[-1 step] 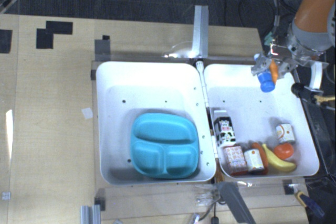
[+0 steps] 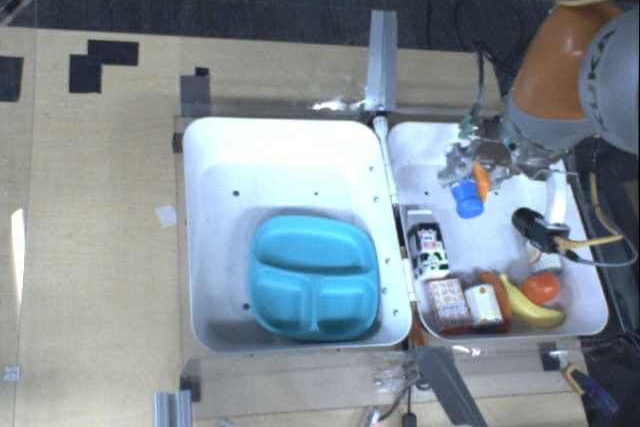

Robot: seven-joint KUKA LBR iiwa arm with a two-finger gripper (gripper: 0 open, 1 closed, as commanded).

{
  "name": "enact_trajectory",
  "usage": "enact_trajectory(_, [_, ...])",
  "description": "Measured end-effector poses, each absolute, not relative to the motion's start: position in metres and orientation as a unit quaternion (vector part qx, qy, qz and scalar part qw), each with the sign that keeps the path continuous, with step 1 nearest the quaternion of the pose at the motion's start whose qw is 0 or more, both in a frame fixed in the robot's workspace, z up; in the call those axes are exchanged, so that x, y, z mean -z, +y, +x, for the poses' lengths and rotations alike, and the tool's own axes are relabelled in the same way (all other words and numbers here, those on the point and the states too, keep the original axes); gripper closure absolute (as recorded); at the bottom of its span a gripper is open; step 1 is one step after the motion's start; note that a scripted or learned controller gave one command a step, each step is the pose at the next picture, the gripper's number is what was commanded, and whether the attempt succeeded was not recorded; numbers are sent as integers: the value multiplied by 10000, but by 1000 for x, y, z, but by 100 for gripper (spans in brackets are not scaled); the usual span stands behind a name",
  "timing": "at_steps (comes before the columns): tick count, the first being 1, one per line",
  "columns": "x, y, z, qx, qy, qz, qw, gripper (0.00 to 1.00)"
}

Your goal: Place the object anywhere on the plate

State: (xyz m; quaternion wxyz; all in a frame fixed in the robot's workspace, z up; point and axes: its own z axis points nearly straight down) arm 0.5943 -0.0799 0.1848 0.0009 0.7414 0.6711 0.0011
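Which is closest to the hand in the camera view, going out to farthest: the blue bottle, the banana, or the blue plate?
Measured from the hand in the camera view:
1. Blue bottle, right at the hand, near the top of the right bin.
2. Banana, toward the lower right corner of the same bin.
3. Blue plate, across the divider in the left bin.

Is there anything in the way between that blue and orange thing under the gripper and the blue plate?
Only the raised divider where the two bins meet. The blue and orange object sits under the gripper in the right bin; the plate lies in the left bin. Nothing visible rests on the plate or on the bin floor along the way.
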Motion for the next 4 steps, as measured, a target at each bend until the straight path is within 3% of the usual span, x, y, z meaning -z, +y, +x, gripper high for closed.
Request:
enact_trajectory(1, [-185,-34,573,-15,7498,6616,13,100])
enact_trajectory(2, [-184,58,563,-12,7872,6167,9,100])
enact_trajectory(3, [-184,57,563,-13,7869,6171,11,0])
enact_trajectory(4, [-185,6,560,-17,8246,5657,19,0])
